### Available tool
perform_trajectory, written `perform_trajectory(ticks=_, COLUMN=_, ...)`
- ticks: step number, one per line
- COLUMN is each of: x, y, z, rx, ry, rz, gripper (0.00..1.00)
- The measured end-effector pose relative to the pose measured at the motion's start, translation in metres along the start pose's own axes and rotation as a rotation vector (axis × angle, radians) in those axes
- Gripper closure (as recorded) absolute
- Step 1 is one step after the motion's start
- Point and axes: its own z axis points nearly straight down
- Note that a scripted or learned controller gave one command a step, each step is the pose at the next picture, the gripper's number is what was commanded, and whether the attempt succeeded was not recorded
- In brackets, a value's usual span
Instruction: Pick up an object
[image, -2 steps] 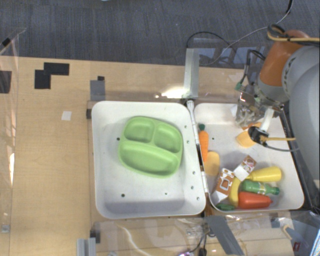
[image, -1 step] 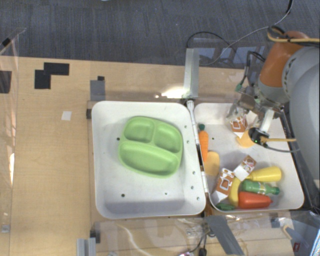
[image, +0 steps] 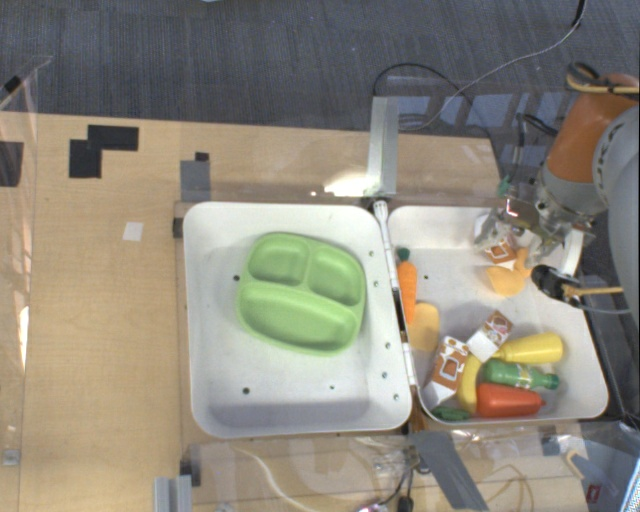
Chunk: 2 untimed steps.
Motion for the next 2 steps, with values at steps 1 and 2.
perform_trajectory(ticks=1, x=-0.0109, y=0.0112, z=0.0235, rx=0.018, ry=0.008, rz=-0.271, gripper=0.00)
perform_trajectory(ticks=2, x=-0.0109, y=0.0113, z=0.0239, rx=0.017, ry=0.008, rz=-0.272, gripper=0.00)
